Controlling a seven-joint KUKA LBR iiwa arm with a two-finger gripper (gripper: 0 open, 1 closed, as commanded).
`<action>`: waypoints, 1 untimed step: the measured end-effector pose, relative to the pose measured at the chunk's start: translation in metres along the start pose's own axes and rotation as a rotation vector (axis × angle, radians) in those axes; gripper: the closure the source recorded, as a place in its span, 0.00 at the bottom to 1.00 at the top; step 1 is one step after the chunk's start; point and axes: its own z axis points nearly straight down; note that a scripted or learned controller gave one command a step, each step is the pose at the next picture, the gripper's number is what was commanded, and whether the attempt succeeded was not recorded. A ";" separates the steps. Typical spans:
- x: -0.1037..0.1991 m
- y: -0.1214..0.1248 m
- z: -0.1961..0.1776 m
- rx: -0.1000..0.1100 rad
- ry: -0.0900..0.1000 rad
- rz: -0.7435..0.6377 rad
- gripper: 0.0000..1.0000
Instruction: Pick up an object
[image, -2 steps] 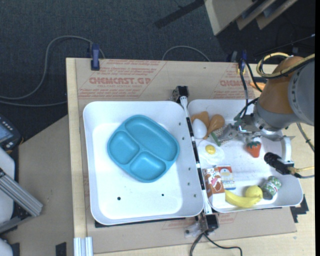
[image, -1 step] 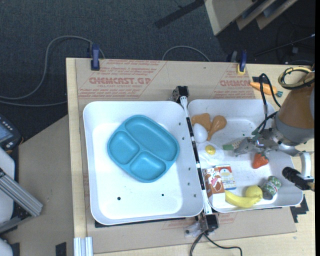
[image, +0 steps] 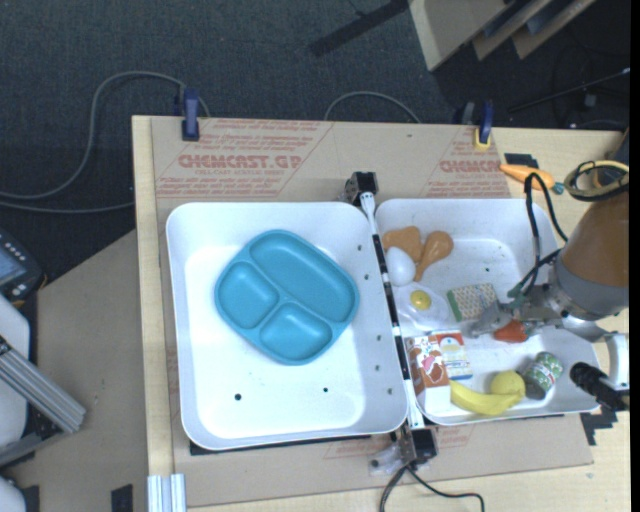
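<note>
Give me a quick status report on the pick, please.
Gripper low in right bin, beside red item; nothing seen held. Banana, can, carton close by. Blue plate in left bin.

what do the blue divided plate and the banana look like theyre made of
Blue divided plate: likely moulded plastic, one even colour, smooth with soft sheen and rounded compartment ridges. Banana: probably a plastic toy, uniform glossy yellow without spots, though the view is too coarse to rule out real fruit.
</note>
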 end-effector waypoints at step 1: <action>-0.024 -0.029 0.000 -0.001 0.000 0.000 0.00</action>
